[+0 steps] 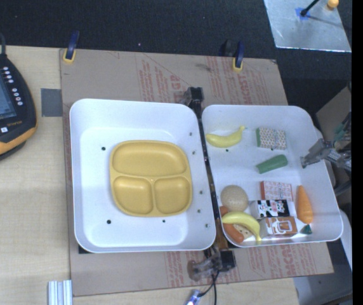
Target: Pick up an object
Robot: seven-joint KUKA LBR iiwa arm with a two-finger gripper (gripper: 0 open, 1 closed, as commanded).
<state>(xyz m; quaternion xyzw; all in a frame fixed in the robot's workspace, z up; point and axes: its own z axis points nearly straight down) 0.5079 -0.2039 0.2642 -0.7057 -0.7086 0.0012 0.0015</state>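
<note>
My gripper (315,154) reaches in from the right edge over the right rim of the right bin (255,115), with nothing seen in it. Just left of it lies a green cylinder (271,164). Further back in that bin are a yellow banana (226,137) and a patterned block (271,138). Toward the front are a beige ball (235,197), a second banana (241,221) lying over a hot dog (233,234), a cow-print carton (273,208), an orange-labelled box (278,225) and a carrot (304,204).
The left bin (91,221) holds a yellow divided plate (151,176). A teach pendant (0,110) rests on the bench at the far left. Blue clamps (238,54) hold the cardboard sheet at the back.
</note>
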